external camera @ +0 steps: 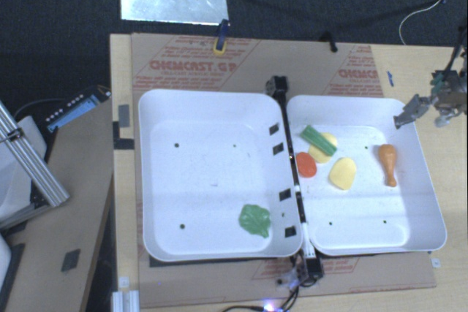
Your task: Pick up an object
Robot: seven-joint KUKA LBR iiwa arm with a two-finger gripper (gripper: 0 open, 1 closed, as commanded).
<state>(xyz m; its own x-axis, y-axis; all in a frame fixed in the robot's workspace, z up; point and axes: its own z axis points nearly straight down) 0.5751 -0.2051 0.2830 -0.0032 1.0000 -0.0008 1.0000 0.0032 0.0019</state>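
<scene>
Below-left of my gripper the drumstick lies lengthwise up-down, nearest; I cannot tell its opening.

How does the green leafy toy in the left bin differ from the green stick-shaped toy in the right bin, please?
The green leafy toy is broad, rounded and ruffled; the green stick-shaped toy is narrow and elongated. The leafy toy lies alone near the left bin's front edge, apart from everything; the stick lies slantwise, overlapping a pale yellow piece in the right bin. Both are green, and both lie untouched by the gripper.
</scene>
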